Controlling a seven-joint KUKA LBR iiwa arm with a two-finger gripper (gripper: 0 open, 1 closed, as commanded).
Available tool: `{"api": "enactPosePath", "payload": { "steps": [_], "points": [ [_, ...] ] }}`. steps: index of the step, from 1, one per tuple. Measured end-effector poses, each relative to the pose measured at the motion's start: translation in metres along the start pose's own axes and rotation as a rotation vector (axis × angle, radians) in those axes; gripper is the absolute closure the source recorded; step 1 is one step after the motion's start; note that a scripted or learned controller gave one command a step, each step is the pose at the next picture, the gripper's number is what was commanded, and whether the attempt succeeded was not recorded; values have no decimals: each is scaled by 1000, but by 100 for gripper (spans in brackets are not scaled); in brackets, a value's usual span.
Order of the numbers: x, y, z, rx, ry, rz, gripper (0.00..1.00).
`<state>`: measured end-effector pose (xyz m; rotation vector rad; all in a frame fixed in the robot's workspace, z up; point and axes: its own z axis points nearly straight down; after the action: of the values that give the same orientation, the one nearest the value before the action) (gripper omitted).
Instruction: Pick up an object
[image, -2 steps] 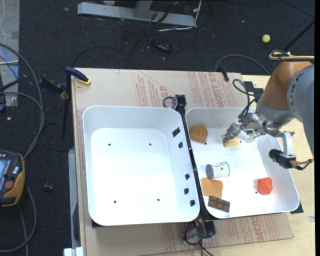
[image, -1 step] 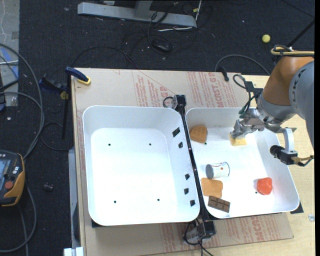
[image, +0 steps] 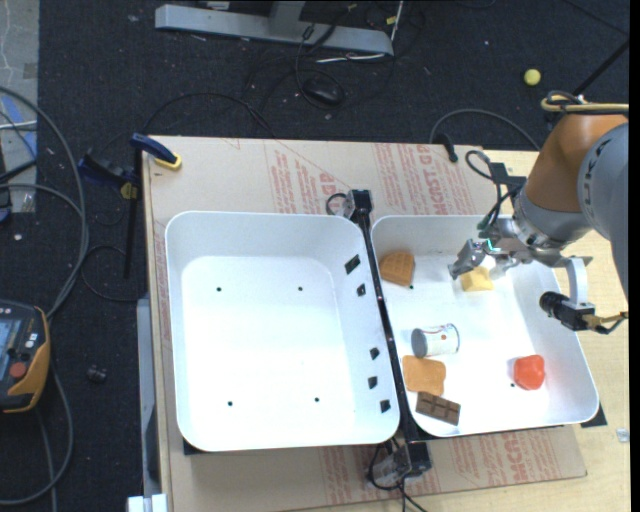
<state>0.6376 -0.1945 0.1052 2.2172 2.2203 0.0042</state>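
Camera view, read from the bottom edge upward: low in the right bin (image: 585, 405), close to the divider, lies a brown chocolate-bar piece (image: 438, 408), and touching it just above, a tan bread-like slab (image: 424, 375). To the right at the same depth, a red lump (image: 529, 372) sits well apart near the bin's right wall. Above the slab, a small white-and-grey can (image: 436, 341) lies on its side near the bin's middle. Higher still, a tan toast-like wedge (image: 397, 268) rests beside the divider at the upper left of that bin. The gripper (image: 478, 262) is down in the upper part of the right bin, its tip right at a pale yellow block (image: 479, 281); contact looks likely, though whether the block sits between the fingers cannot be told, and the jaw state cannot be told either. The arm's orange band (image: 560, 165) leans in from the upper right, a slant that suits reaching over the bin wall. The left bin (image: 190, 240) is to the left of the divider. The yellow block seems the chosen target, a grasp in progress rather than secured.
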Motion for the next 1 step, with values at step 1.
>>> {"api": "enactPosePath", "payload": {
  "steps": [1],
  "points": [
    [0,0,-10,-1,0,0,100]
  ]
}}
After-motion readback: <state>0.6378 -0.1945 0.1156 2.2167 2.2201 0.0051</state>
